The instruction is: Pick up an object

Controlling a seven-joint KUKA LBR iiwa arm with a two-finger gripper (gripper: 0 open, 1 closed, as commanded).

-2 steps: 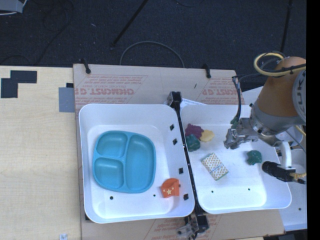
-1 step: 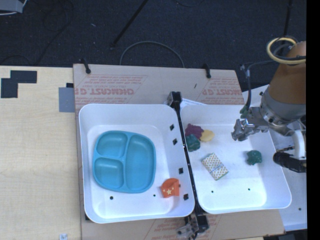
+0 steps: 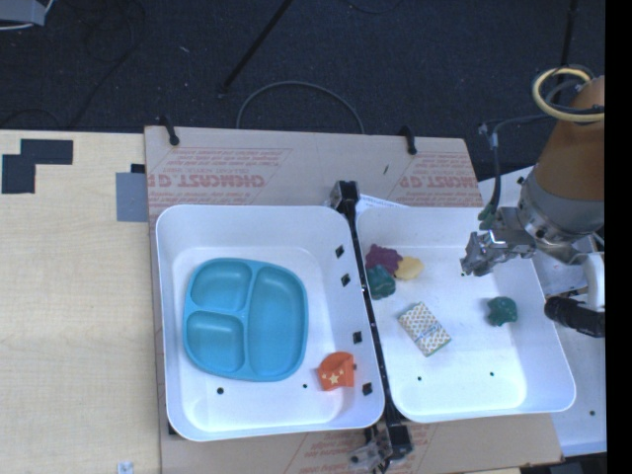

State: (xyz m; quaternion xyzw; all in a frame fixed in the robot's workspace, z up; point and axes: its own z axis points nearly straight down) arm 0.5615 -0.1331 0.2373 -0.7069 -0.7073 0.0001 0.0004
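The right bin [image 3: 464, 403] holds a patterned small box [image 3: 425, 328] near its middle. A purple piece [image 3: 382, 259], a yellow piece [image 3: 409, 268] and a teal piece [image 3: 381, 283] cluster at its left side. Another teal lump [image 3: 502, 311] lies towards the right wall. My gripper [image 3: 480, 257] hangs over the right bin's upper right part, above and left of that teal lump. In the left bin [image 3: 197, 403] an orange piece [image 3: 337, 371] lies at the lower right corner.
A blue divided plate [image 3: 247, 317] lies in the left bin. A black divider [image 3: 357, 294] runs between the bins. The arm's orange band and grey wrist [image 3: 568, 166] rise at the right. Cardboard [image 3: 257, 171] lies under both bins.
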